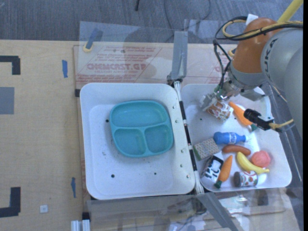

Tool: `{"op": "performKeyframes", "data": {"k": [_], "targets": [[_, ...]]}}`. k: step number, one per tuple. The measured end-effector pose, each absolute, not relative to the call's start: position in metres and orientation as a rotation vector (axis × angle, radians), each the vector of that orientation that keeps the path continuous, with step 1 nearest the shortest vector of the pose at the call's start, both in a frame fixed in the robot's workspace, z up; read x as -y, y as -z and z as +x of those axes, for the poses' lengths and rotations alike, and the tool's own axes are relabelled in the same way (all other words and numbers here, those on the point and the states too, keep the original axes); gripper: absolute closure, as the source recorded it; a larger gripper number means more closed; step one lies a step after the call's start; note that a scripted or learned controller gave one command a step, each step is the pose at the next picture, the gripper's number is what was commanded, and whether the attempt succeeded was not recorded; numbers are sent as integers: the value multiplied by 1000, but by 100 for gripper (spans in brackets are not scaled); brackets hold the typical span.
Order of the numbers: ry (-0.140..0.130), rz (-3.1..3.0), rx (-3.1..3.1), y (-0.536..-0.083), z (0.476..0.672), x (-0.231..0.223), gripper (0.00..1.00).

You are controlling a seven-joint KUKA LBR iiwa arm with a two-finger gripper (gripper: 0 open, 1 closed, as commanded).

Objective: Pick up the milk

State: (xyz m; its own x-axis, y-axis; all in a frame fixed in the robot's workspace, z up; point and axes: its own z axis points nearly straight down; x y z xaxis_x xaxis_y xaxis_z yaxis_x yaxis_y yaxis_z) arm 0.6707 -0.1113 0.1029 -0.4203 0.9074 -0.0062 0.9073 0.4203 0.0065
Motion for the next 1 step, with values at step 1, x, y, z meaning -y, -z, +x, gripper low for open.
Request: {"op": "performKeyframes", "data": {"k": [1], "targets": [[-3,1492,-2758,-204,668,56,100]]}}
